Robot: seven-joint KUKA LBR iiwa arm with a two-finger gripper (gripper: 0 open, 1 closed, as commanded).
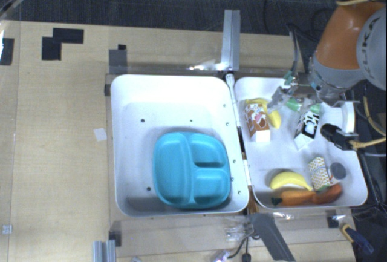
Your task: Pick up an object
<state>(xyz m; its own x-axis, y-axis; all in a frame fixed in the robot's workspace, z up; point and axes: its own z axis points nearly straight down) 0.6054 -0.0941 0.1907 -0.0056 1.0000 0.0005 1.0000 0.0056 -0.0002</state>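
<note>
**Fingers (pixel 280 95) unreadable, pick still open**

Their spread cannot be told against the clutter. Gripper (pixel 292 96) hangs over the right bin's (pixel 357 197) far end, near the carton (pixel 257 117) and tube (pixel 308 124). Best to centre over one well-separated object, descend straight, then close.

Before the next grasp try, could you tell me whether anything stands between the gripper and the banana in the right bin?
The gripper sits over the far end of the right bin; the banana lies at the near end. Between them the bin floor looks bare, with a black-and-white packet just to the right of that line. Nothing lies on the banana.
</note>
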